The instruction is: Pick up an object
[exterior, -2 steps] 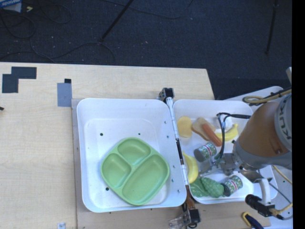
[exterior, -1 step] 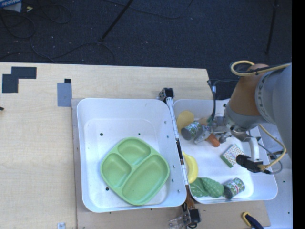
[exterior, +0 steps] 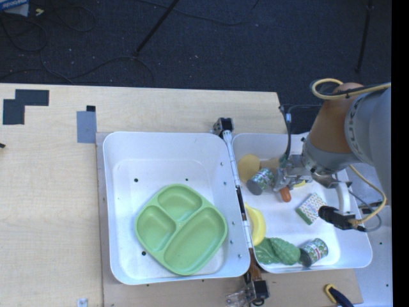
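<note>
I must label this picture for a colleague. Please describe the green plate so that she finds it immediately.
Of the two white bins, look in the left bin. The green plate lies flat on its floor, toward the near right corner. It alone has three compartments.

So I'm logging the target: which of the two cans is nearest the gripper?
The can at the right bin's far end, beside the gripper; the other can lies by the near edge.

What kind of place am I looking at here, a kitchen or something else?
Most likely a robotics lab bench, not a kitchen: a grey robot arm reaches over two white bins, cables trail across dark carpet behind, and the green divided plate looks like a test prop.
</note>
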